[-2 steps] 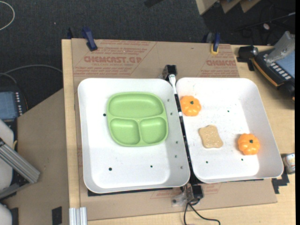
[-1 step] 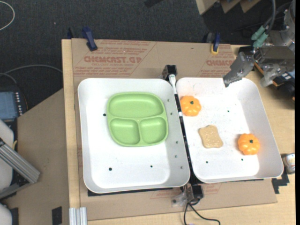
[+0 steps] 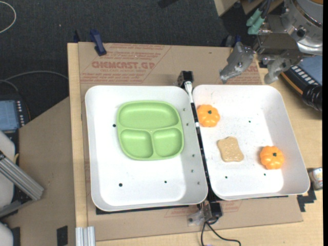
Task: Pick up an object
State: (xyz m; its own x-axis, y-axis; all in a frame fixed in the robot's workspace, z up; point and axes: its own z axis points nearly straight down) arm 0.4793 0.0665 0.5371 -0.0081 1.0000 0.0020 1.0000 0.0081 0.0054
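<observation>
- Sitting nearest in the right bin (image 3: 287,186): a pumpkin (image 3: 271,157) by the right wall, and a tan cracker (image 3: 230,149) just left of it, apart.
- Left bin (image 3: 102,188): green tray (image 3: 149,129) with three compartments, lying flat near the middle.
- Farther, second pumpkin (image 3: 208,115) at the right bin's left wall.
- Farthest: gripper (image 3: 253,65) above the right bin's far rim, fingers (image 3: 237,63) spread apart, nothing between them.
</observation>
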